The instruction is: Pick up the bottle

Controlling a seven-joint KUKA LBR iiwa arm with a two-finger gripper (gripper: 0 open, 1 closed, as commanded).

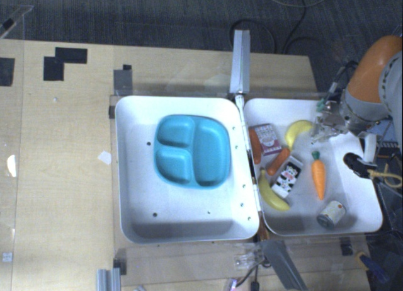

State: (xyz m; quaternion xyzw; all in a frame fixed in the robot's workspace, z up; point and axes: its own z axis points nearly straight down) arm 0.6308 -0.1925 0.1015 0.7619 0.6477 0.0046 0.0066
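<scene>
While beside lemon (298, 132) — arm (371, 85) (bottle (278, 161) apart)

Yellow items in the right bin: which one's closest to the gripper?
The lemon at the bin's far side, just left of the gripper. The banana lies further off, along the near left wall.

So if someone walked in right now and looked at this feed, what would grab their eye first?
Probably the blue divided tray, sitting alone in the left bin. Next, the cluttered right bin: a carrot, a banana and a small can lie there. The arm's pincer hovers over that bin's far right corner.
</scene>
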